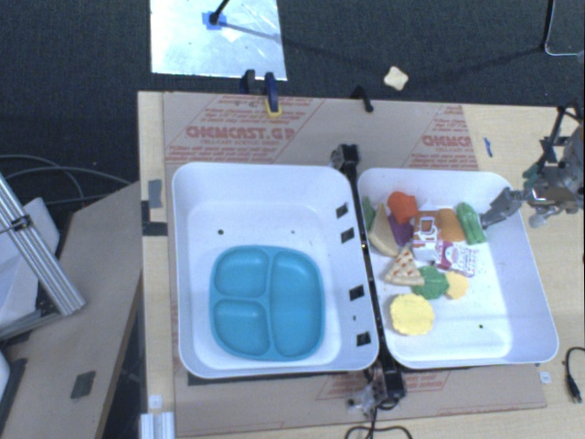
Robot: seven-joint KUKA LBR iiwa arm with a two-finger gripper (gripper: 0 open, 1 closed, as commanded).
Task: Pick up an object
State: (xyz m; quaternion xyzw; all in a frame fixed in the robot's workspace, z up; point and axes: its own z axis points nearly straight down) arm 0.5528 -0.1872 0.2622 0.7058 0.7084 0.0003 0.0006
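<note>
We judge the pick not yet begun. The gripper (pixel 508 205) sits at the right bin's (pixel 521 337) upper right rim w/ nothing between its jaws; we can't tell their spread. Toy food (pizza slice (pixel 402 269), yellow disc (pixel 411 315), green pepper (pixel 471 223)) lies in that bin, untouched. The left bin (pixel 196 208) holds a blue divided plate (pixel 269 302). Left to do: descend, grasp, lift.

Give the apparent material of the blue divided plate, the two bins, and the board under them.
Blue divided plate: likely plastic, smooth, uniform colour, soft sheen.
Bins: probably thin moulded plastic, glossy white, rounded corners.
Board: seemingly cardboard, matte tan with red print.
</note>
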